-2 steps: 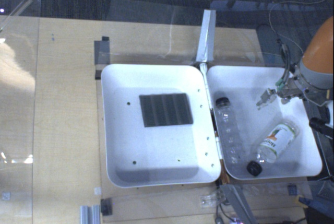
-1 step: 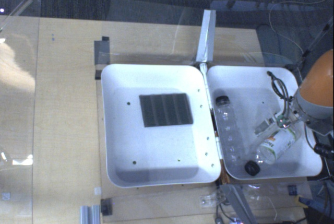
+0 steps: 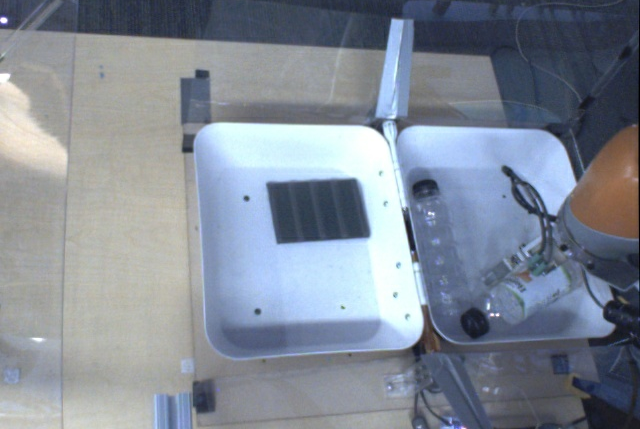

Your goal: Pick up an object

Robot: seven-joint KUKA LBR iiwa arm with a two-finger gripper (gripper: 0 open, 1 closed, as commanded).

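Reaching in from three o'clock, the arm [image 3: 605, 202] is cut off by the frame edge, its orange band bulging over the right bin [image 3: 470, 142]. Its gripper [image 3: 520, 267] hangs low at that bin's four o'clock, a tangle of metal and cable, so whether it is parted or closed I cannot tell. Two clear bottles lie there: one bottle [image 3: 432, 232] along the nine o'clock wall, cap at twelve; another, the labelled bottle [image 3: 520, 299], right beside the gripper, black cap toward seven. Left bin [image 3: 225, 317] carries a dark ribbed pad [image 3: 318, 210].
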